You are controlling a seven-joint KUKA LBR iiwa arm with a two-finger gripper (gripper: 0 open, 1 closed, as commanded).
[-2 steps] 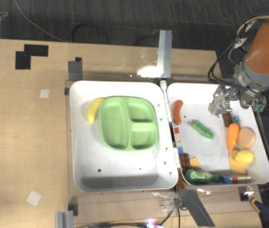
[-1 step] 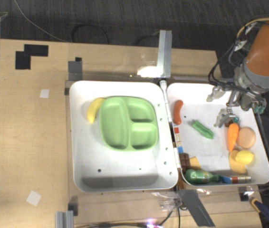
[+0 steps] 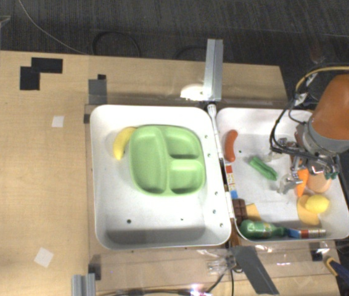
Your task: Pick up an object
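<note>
At the frame's right, the jaws (image 3: pixel 299 179) (opening impossible to tell) should descend squarely over the small orange carrot-like piece (image 3: pixel 302 190).

Pale wooden bench top (image 3: pixel 32 184) carries black square markers (image 3: pixel 39 71) at upper left and small white tags (image 3: pixel 58 121). Dark grey carpet (image 3: pixel 131 11) lies behind, crossed by a thin cable (image 3: pixel 39 23). A metal post (image 3: pixel 214 69) stands at the bench's rear edge.

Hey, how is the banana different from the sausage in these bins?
The banana is yellow and lies in the left bin, tucked against the green tray. The sausage is red-orange and lies alone in the right bin. Both are small, elongated toy foods.
</note>
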